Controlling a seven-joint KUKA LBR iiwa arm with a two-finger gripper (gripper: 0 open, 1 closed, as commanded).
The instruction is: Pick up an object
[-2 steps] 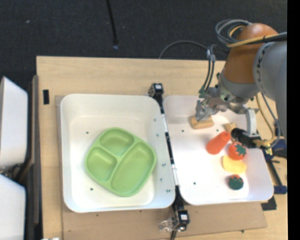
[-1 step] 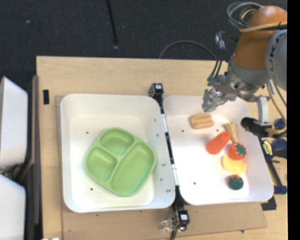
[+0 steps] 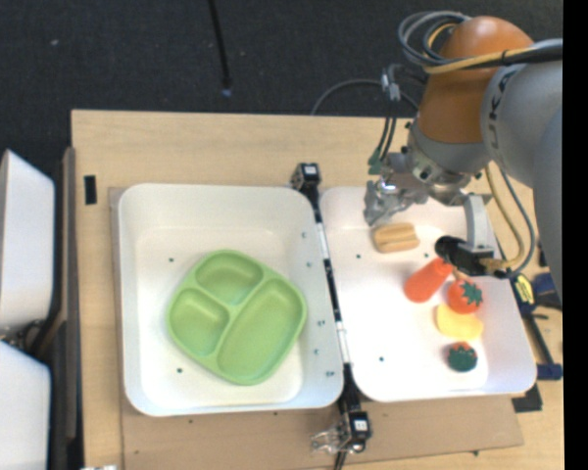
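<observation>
Camera view shows the gripper [image 3: 384, 207] poised just above the tan block [image 3: 395, 237] in the right bin [image 3: 392, 360], finger state indeterminate, nothing lifted yet.

Tan block [image 3: 395, 237] — flat, right bin's far end

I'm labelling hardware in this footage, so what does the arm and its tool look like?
The arm is grey, rounded and thick, with a glossy orange band above the wrist. Looped grey cables sit on top of the band, and more thin cables run down its side. The tool is a small, metallic grey unit below a darker wrist section.
</observation>
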